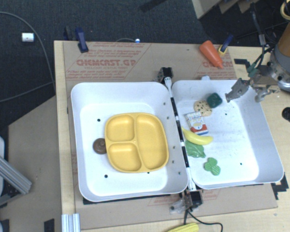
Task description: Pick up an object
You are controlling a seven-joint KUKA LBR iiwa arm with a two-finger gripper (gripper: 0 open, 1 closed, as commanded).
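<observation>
My gripper [245, 93] hangs over the far right part of the right bin [251, 144]. Its two fingers are spread open with nothing between them. Just left of the left fingertip [232, 94] lies a dark green object [213, 100], with a tan cookie [202, 107] beside it. Along the bin's left side lie a small white carton [197, 122], a yellow banana [198, 138], a green leaf [195, 151] and a green clover-shaped piece [212, 166].
The left bin [87, 105] holds a yellow divided plate [135, 142] and a brown round piece [100, 146]. An orange carrot [211, 54] lies on the bench behind the right bin. A blue clamp [80, 40] sits at the far left corner.
</observation>
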